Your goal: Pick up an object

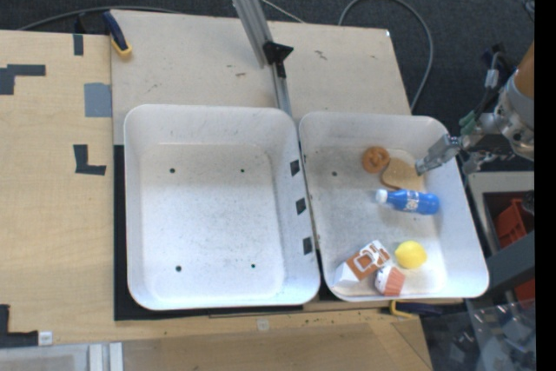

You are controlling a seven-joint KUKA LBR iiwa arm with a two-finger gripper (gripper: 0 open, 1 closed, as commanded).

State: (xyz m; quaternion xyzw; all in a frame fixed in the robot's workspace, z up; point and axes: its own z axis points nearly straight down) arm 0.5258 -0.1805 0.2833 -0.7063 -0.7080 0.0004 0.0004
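The orange-and-white carton (369, 261) and yellow ball (410, 255) are lying well below the gripper (434, 156), which is hovering just beside the tan slice (402, 175); its grip I cannot tell. Nothing is being lifted yet.

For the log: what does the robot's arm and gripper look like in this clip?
The arm comes in at the right edge: a pale grey rounded body with an orange band at the top. Below it sits darker metal wrist hardware with thin cables and a small green spot. The gripper is a slim grey metal finger assembly slanting over the right bin.
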